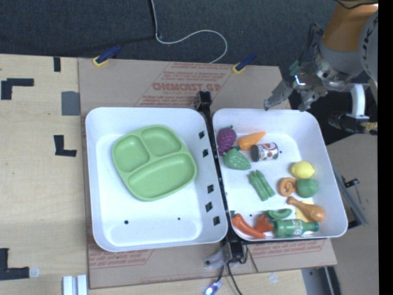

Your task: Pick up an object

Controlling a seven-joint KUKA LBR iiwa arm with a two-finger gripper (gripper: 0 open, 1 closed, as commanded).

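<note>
The right bin (319,134) holds several toy foods: purple grapes (226,138), an orange carrot (252,141), a small can (265,152), a green leafy vegetable (236,160), green beans (261,185), a yellow lemon (302,169), a green lime (307,187), a drumstick (306,209) and a green bottle (295,228). My gripper (288,101) hangs above the bin's far rim, open, its two fingers spread apart with nothing between them. It is well above and behind the toys, touching none.
The left bin (104,214) holds a green divided plate (155,161). A red pepper (245,226) lies at the right bin's near corner. A black divider with clips runs between the bins. A white cable (184,39) lies behind them.
</note>
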